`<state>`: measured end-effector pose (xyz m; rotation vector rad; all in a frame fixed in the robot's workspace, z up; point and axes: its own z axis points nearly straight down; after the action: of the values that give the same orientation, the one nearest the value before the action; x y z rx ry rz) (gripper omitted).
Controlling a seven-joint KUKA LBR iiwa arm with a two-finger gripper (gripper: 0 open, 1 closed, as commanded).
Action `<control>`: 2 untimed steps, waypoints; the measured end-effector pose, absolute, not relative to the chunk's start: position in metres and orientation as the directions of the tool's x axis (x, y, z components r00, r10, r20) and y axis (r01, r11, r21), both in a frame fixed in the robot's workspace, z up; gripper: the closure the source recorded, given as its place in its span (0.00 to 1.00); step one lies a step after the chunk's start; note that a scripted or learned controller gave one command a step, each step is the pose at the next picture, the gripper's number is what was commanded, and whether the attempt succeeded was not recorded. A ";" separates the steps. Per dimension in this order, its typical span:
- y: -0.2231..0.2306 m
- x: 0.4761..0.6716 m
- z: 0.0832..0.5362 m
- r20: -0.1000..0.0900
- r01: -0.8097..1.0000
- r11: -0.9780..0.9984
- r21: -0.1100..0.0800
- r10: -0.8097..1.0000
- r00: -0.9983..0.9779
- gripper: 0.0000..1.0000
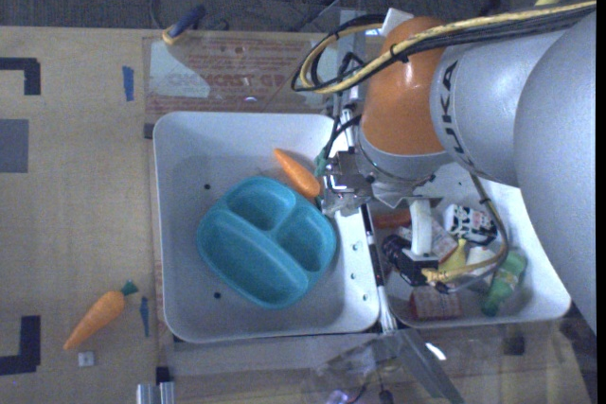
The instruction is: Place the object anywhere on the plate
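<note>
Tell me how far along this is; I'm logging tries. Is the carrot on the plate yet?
Not yet. Done: a carrot is up at the gripper, by the far right rim of the plate. In hand: whether the gripper really holds it is unclear, since the wrist hides the contact. Left: set it on the plate, whose compartments look bare. Another carrot lies on the bench outside the bins.

- We count two white bins — one (180, 232) at nine o'clock, the other (544, 298) at three.
- One blue plate (267, 241) with three compartments sits in the nine-o'clock bin.
- We see two carrots — one (296, 172) at the plate's one o'clock, one (98, 317) on the bench at eight.
- One green bottle (505, 277) lies at four o'clock among clutter we cannot count.
</note>
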<state>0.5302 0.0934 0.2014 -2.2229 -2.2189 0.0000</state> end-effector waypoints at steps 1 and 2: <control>0.165 0.492 0.159 0.000 1.000 0.028 -0.004 1.000 -0.028 1.00; 0.110 0.493 0.144 0.001 0.978 0.207 -0.004 0.978 -0.207 1.00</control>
<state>0.4928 0.1102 0.1440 -1.9761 -2.4383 0.0033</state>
